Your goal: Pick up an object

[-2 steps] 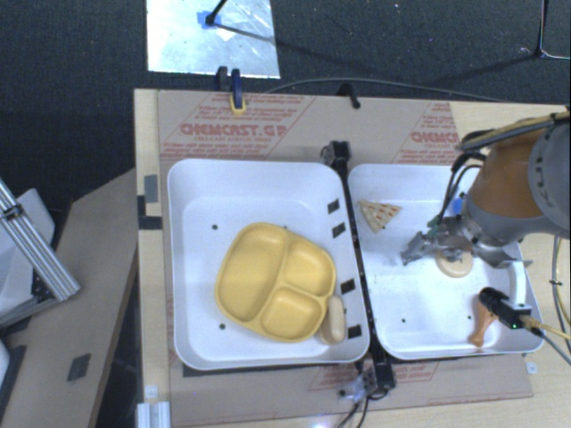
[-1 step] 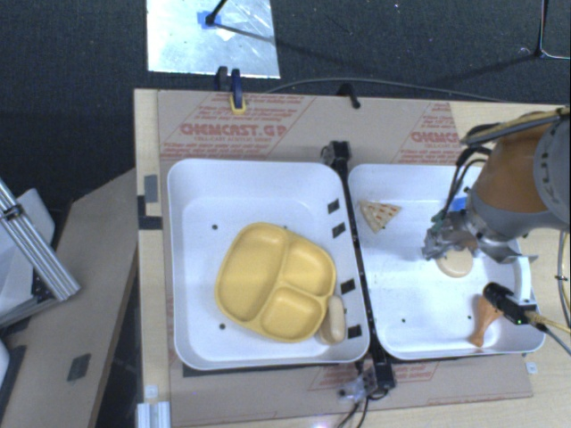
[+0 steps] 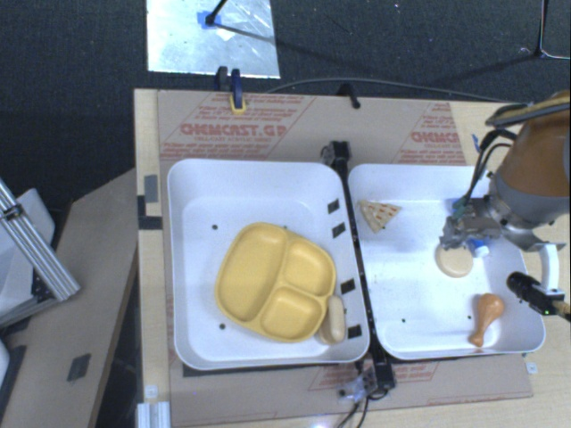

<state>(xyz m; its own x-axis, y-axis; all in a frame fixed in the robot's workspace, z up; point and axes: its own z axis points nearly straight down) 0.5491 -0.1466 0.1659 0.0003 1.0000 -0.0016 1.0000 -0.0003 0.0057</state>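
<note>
Camera view: gripper (image 3: 459,236) is hovering low in the right bin (image 3: 401,341), near its right wall, directly over a pale round disc (image 3: 454,262) that I am judging to be my target. Whether my jaws are spread or closed I cannot tell from this slant. A wedge-shaped piece (image 3: 379,214) is lying near the bin's top-left corner; a drumstick-shaped toy (image 3: 484,316) is resting near the bottom-right corner. In the left bin (image 3: 192,266), a yellow divided tray (image 3: 275,281) is sitting beside a beige roll (image 3: 334,318). Risk: the disc is lying flat, so I may be closing above it and sliding off.
</note>
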